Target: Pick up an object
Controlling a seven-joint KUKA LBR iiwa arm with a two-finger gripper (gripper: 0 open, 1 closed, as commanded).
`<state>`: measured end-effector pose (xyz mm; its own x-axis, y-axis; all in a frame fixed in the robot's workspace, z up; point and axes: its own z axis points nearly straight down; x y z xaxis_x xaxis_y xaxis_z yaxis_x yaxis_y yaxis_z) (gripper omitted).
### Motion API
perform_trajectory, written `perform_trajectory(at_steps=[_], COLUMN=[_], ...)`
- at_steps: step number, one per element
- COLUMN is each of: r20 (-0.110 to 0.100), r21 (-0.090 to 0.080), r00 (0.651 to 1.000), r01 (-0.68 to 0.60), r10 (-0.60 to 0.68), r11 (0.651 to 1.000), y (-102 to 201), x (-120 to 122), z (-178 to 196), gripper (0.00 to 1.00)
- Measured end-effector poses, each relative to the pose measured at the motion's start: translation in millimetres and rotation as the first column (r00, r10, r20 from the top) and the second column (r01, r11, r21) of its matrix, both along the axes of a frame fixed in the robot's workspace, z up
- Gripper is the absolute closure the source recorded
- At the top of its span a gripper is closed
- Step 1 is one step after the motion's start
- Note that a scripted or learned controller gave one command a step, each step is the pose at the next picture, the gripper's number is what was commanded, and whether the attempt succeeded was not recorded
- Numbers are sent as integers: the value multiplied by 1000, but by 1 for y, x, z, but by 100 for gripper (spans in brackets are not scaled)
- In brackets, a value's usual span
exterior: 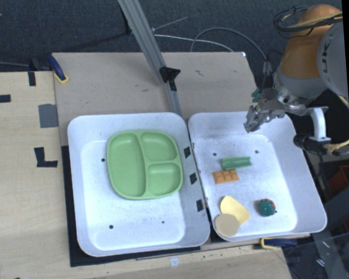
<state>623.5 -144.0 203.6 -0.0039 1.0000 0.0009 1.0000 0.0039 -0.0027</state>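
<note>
The right bin point(284, 157) holds a green cylinder-like piece point(235, 162), an orange waffle-like block point(225, 176), a yellow wedge point(235, 209) beside a tan round disc point(227, 224), and a small green and red toy point(265, 207). My gripper point(252, 123) hangs over the bin's back edge, up and to the right of the green piece, with nothing seen between its fingers. Its tips are too dark and small to read.
The left bin point(91, 190) carries a light green divided plate point(144, 163). A grey metal pole point(149, 41) slants down to the joint between the bins. Cables point(214, 36) loop behind the right bin.
</note>
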Motion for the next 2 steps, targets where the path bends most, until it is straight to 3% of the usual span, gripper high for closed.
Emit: perform_trajectory(at_steps=[2], r20=[0], r21=[1], r00=[1000], r01=[-3], r10=[3], r11=[1000], y=[98], x=[-48], z=[24], gripper=[100])
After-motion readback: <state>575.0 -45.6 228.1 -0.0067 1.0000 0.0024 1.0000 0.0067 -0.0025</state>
